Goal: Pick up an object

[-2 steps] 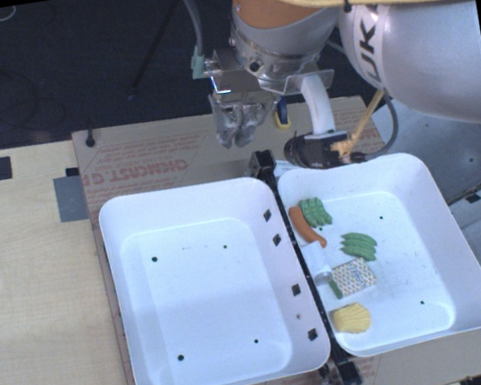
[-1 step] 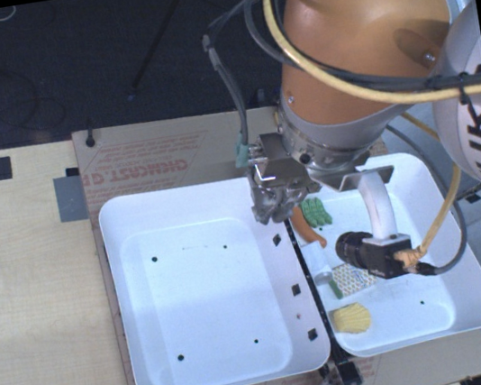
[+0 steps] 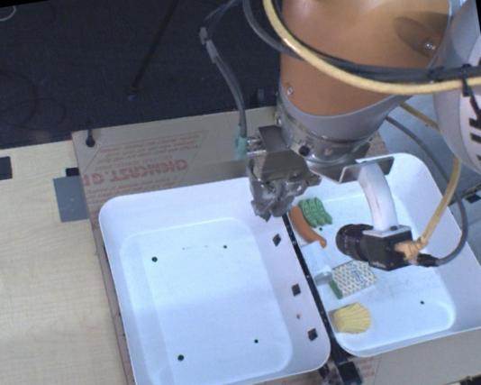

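Two white bins point(image 3: 216, 374) on cardboard-topped bench point(image 3: 171, 157)

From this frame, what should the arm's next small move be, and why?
Probably lower the claw slightly toward the orange piece and green piece in the right bin; it hovers at that bin's upper left edge, with nothing visible between its fingers.

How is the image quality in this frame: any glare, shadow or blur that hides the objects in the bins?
Camera view: even lighting, the left bin bright with mild washout; the arm looms large and soft-focused, shading the right bin's upper part. The pincer is dark and indistinct. The yellow item and green item stay legible, though small.
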`<state>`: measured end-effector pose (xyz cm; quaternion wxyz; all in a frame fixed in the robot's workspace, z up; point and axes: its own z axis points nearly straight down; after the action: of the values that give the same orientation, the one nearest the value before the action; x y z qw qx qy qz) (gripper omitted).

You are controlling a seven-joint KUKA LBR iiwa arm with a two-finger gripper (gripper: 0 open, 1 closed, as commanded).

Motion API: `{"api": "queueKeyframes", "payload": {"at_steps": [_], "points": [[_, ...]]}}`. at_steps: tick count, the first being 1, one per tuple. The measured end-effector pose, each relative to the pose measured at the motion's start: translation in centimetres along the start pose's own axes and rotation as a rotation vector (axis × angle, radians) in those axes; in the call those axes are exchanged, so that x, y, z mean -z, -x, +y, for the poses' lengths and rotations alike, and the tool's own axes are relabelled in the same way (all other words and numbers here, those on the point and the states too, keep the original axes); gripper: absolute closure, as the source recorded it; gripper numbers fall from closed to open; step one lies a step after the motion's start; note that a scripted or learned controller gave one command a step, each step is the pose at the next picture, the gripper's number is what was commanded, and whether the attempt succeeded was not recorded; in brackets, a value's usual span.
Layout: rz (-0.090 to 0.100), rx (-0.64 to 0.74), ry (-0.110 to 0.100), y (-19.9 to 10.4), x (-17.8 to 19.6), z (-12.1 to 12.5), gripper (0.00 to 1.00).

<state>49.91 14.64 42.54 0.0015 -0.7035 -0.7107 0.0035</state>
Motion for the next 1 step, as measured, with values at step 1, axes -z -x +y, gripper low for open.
{"api": "queueKeyframes", "payload": {"at_steps": [1], "points": [[0.004, -0.005, 0.008, -5.01, 5.79, -2.40, 1.00]]}}
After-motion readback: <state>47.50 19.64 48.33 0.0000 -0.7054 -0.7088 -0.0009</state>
